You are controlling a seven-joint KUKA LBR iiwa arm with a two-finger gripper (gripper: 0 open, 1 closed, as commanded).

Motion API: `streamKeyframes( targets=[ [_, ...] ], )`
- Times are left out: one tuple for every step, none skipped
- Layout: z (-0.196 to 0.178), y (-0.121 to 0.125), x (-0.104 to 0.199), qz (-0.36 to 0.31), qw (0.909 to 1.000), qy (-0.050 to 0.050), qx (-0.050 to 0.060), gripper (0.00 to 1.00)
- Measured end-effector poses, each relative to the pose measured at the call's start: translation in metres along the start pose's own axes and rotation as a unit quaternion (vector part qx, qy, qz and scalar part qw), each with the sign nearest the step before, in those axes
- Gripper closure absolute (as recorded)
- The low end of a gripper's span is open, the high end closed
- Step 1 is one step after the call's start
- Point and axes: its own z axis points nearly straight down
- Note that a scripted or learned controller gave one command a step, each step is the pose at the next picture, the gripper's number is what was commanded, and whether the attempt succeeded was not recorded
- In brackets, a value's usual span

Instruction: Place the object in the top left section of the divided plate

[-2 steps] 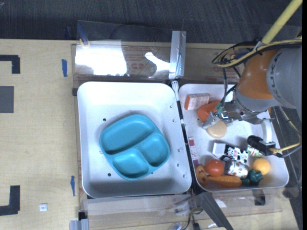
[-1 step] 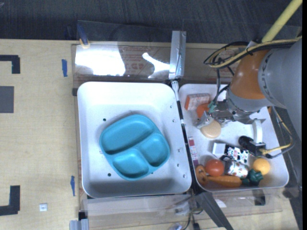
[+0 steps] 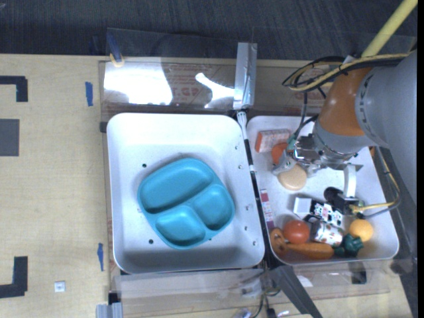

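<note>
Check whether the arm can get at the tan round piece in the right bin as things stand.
Probably yes. The gripper hangs right over the tan round piece, whose lower-left side lies bare. An orange item and a small box crowd its upper side.

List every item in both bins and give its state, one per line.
divided plate: upright in left bin, sections hold nothing.
end effector: low over right bin, above tan round item.
red tomato: resting by carrot.
small box: lying flat.
orange ball: resting in bin.
</note>
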Motion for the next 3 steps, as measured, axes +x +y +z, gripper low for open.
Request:
streamKeyframes(
  targets=[
    [0.0004, 0.0064, 0.0044, 0.111, 0.9938, -0.001, 0.003, 1.00],
    [0.0004, 0.0036, 0.0037, 0.205, 0.9788, 0.000, 0.002, 1.00],
    [0.0006, 0.0097, -0.0022, 0.290, 0.9571, -0.001, 0.001, 1.00]
  ],
)
